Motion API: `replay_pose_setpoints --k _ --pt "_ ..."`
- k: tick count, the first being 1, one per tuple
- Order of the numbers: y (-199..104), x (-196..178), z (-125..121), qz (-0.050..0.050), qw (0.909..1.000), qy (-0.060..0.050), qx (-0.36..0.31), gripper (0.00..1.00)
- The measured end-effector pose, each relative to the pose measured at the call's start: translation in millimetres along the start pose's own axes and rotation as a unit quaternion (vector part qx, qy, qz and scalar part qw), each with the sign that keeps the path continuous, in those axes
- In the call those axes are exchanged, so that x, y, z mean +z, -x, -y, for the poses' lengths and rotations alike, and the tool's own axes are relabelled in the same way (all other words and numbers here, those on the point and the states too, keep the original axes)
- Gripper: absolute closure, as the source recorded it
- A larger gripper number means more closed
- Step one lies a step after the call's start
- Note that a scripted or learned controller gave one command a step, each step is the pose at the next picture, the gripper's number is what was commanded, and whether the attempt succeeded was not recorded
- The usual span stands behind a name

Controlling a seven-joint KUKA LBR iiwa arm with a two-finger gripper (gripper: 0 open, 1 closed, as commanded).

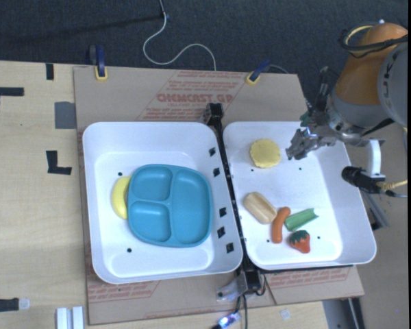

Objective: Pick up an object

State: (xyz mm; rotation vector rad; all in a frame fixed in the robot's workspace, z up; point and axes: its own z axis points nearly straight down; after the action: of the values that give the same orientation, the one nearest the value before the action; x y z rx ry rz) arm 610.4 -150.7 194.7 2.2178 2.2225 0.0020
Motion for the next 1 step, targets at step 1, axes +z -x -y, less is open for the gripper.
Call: replay_pose_setpoints --k 1 --pt "2.3 -42.3 -0.7 0.0 1.0 0.0 0.0 1.0"
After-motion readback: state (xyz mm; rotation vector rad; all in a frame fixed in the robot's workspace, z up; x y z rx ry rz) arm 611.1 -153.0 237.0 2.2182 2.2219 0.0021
